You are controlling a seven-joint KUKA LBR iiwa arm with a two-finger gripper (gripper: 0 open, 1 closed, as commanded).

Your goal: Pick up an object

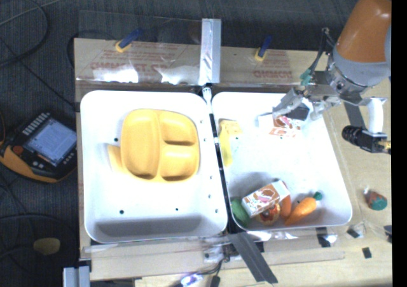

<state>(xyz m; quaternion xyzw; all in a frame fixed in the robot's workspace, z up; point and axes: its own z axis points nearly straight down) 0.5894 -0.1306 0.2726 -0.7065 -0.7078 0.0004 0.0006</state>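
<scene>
Over the right bin (337,171), the gripper (289,112) clasps a small carton (284,124) between its fingers.

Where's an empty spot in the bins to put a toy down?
Right bin: bare floor mid-bin, between the gripper and the carton and carrot, crowded along the near edge. Left bin: a bare strip nearer than the yellow tray.

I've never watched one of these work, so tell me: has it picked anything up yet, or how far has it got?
Done: the arm has reached over the right bin. In hand: its tool sits at a small white and red carton near the bin's far side; whether it grips the carton is unclear. Left: lifting it clear. The other carton and carrot lie at the near side.
</scene>
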